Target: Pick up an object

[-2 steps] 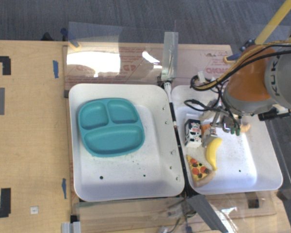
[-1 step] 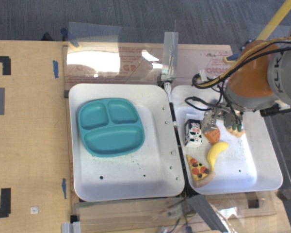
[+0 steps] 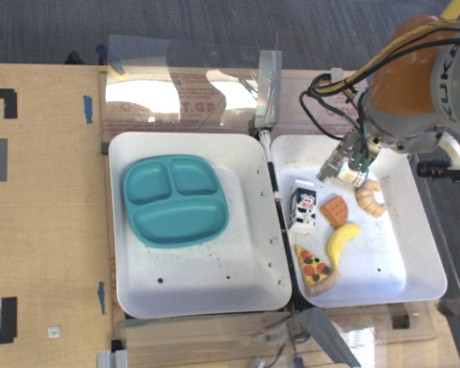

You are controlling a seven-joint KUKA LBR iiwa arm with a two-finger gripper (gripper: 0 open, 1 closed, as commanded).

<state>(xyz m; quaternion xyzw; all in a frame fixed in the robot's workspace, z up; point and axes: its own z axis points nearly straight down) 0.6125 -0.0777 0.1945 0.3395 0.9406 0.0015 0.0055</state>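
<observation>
Cut off by the top right corner: most of the arm (image 3: 414, 75), with only the orange band and grey wrist housing visible. Hard to make out: the gripper (image 3: 351, 165), small and dark against its own mount; cannot tell whether open or closed, nor whether the pale yellowish patch at its tip is a toy or part of the tool. Partly blurred by glare: a clear sheet (image 3: 176, 98) well off to the view's left and above the gripper. Underneath everything, a light wooden bench (image 3: 38, 205) with black corner marks and blue tape, and grey carpet (image 3: 215, 6) beyond its far edge. Two white bins side by side; directly under the gripper, the right bin (image 3: 422, 282). Just below and to the view's right of the gripper, a croissant (image 3: 372, 198). Just below it, an orange piece (image 3: 335, 211); below that, a banana (image 3: 343, 240). Below and to the view's left, a black-and-white block (image 3: 303, 208), and farther down, near the bin's front edge, a pizza slice (image 3: 316, 267). Well to the view's left, across the divider, the left bin (image 3: 245, 274) holding a teal plate (image 3: 176, 199) with three compartments. Reaching in from the view's right, tilted down and leftward, with black cables (image 3: 326, 98) looping above the gripper.
</observation>
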